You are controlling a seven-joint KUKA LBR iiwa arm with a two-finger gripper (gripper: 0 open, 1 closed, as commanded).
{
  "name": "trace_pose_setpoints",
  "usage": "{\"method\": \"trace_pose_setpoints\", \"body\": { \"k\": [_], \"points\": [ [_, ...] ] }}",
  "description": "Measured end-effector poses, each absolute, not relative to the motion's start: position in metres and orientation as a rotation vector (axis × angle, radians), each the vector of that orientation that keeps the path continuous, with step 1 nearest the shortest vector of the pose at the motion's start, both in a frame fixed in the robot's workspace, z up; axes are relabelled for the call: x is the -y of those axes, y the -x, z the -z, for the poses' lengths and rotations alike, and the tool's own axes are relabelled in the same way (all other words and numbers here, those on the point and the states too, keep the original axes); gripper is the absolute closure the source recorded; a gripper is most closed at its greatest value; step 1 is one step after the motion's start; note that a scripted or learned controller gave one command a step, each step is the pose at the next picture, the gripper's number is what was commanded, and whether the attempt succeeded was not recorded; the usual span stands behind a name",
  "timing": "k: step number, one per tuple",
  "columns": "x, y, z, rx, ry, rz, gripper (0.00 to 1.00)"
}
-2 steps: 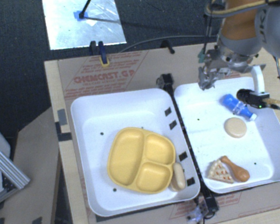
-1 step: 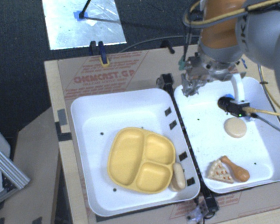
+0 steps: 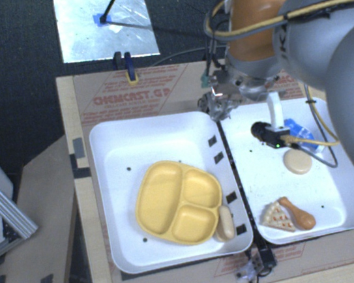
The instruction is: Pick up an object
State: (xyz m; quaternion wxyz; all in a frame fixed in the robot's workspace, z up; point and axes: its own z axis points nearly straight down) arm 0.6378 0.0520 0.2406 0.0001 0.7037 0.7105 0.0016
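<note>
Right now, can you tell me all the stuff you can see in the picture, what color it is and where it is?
Shallow white plastic bins: two, white, side by side on the bench.
Yellow divided plastic tray: one, yellow, in the left bin.
Small tan bread roll: one, tan, left bin, against the tray's lower right corner.
Round beige cookie: one, beige, right bin middle.
Toy waffle wedge: one, tan with red, right bin front.
Brown toy drumstick: one, brown, beside the wedge.
Blue object: one, blue, right bin; too small to identify.
Shiny foil sheet: one, silver, behind the bench.
Robot arm: one, grey and orange, over the right bin.
</note>
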Motion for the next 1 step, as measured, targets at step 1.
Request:
{"method": "trace_pose_setpoints", "body": {
  "k": [1],
  "points": [
    [-0.1084, -0.6401, -0.2431, -2.233, -2.210, -0.006, 1.00]
  ]
}}
